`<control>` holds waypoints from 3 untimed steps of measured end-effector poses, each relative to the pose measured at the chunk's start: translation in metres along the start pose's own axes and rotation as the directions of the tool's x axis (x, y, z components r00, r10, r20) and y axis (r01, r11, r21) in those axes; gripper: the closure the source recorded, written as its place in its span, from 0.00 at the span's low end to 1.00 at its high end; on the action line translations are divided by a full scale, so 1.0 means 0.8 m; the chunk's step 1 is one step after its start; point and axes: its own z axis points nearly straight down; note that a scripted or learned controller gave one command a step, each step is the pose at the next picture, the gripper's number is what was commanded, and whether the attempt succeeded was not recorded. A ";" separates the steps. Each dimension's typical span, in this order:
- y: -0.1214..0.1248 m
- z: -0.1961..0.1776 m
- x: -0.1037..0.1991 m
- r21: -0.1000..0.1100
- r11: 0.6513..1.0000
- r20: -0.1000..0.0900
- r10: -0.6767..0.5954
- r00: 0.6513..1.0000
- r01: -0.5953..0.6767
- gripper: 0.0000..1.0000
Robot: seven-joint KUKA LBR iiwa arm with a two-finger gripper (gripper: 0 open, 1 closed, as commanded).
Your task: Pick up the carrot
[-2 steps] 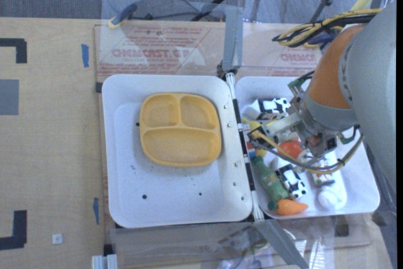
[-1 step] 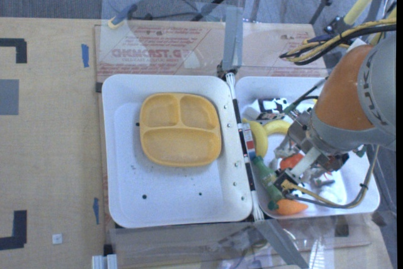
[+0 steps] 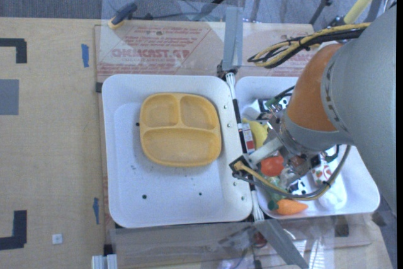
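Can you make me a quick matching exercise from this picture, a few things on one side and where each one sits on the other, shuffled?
Things:
1. carrot
2. yellow divided plate
3. red tomato
4. blue tape

Places:
A. in the left bin
B. on the wooden bench, left of both bins
C. at the near edge of the right bin
D. in the right bin, just below the arm's wrist

Pairs: 1-C, 2-A, 3-D, 4-B
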 end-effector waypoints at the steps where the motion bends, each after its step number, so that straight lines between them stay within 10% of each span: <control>1: -0.019 0.000 0.008 0.000 0.976 0.001 0.219 0.976 -0.219 1.00; 2: 0.003 0.000 -0.001 0.002 0.975 0.002 0.223 0.975 -0.223 1.00; 3: 0.128 0.000 -0.030 0.000 0.997 0.000 -0.083 0.997 0.083 1.00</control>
